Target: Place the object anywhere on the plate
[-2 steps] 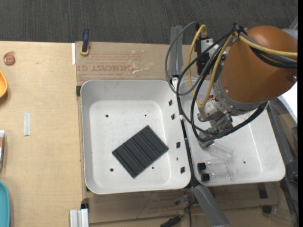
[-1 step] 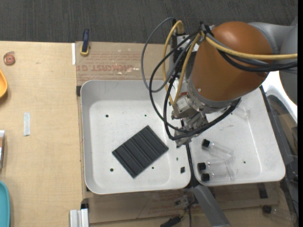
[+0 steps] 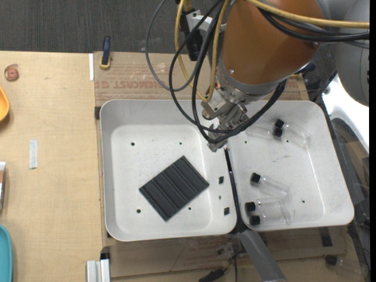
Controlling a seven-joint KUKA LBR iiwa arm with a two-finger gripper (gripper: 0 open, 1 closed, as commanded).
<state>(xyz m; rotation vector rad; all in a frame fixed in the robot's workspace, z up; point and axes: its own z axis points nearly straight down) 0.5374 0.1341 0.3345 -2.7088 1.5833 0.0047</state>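
Note:
A dark ribbed plate [image 3: 174,188] lies flat and turned at an angle in the left bin [image 3: 117,157]. Several clear vials with black caps rest in the right bin [image 3: 329,157]: one [image 3: 286,130] at the back, one [image 3: 267,183] in the middle, and two [image 3: 265,207] [image 3: 271,218] near the front. My gripper [image 3: 219,138] hangs over the ridge between the two bins, toward the back, under the big orange band [image 3: 267,34]. It sits up and to the right of the plate. Nothing can be seen in its grasp.
Two small black bits [image 3: 221,180] [image 3: 226,211] lie in the left bin beside the ridge. Yellow and black cables [image 3: 182,40] loop behind the wrist. A blue clamp [image 3: 106,50] stands at the back left. The wooden bench [image 3: 47,157] spreads out to the left.

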